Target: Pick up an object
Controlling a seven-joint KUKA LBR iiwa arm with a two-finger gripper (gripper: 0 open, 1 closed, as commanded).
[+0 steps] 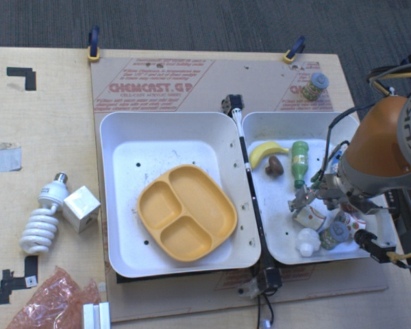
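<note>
On the far left of the bench, outside the bins, a white spiral light bulb (42,218) lies beside a small white cube (81,208), with crumpled pink plastic netting (55,299) lower down. Next comes the left white bin (116,156), where a yellow-orange three-compartment plate (186,212) sits slightly turned, with bare floor around it, widest toward the far wall.

Across the shared rim, the right white bin (274,125) is far busier. A yellow banana (264,153) curves along its far side, long axis running roughly left to right, and a small brown lump (275,166) lies just beside it. A green plastic bottle (299,162) lies near them, long axis running away from the near edge, cap end toward the middle of the bin. Nearer the front lie a white crumpled ball (305,241) and a small grey-blue round object (334,233), close together.

The grey two-finger gripper (305,201) hangs low over the middle of this bin, just past the bottle's near end, with small clutter under it; whether its pincer is spread or pinching, I cannot tell. The arm's orange band (377,139) covers the bin's right side.
</note>
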